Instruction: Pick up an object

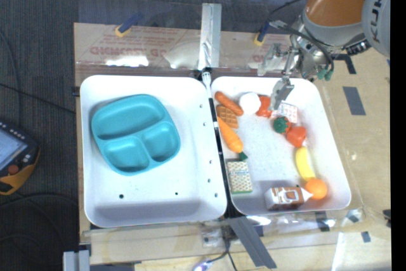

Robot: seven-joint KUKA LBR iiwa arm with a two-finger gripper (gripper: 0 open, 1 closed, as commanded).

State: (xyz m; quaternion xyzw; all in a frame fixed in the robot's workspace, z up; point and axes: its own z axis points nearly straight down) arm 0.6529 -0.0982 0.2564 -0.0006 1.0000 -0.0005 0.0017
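The likely targets lay in the right bin (330, 136), a clutter of toy food strewn loosely, as if tipped in for grasp trials rather than arranged. At the far end sat a white egg-like piece (250, 102) with a small red piece (264, 108) just to its right, and beside those a flat printed packet (288, 112), a green-topped piece (280, 125) and a red tomato-like piece (296, 134). Along the bin's left wall ran a sausage (228, 103), a waffle (228, 116) and a carrot (231, 137), nearly end to end, with a pale checked packet (239, 176) nearer the camera. On the right side lay a banana (305, 164), an orange (316, 188) and a small carton (283, 198) in the near corner.

The gripper (280, 96) hung over the bin's far end, slim fingers pointing down above the gap between the red piece and the printed packet. Judged from that pose, it was lining up on one of those far items. Its fingers looked close together, but whether they were parted or closed could not be told from this slant, and nothing was visibly caught between them. No contact with any item could be confirmed.

The left bin (95, 200) held a blue divided tray (134, 132), set diagonally and well apart from the arm.
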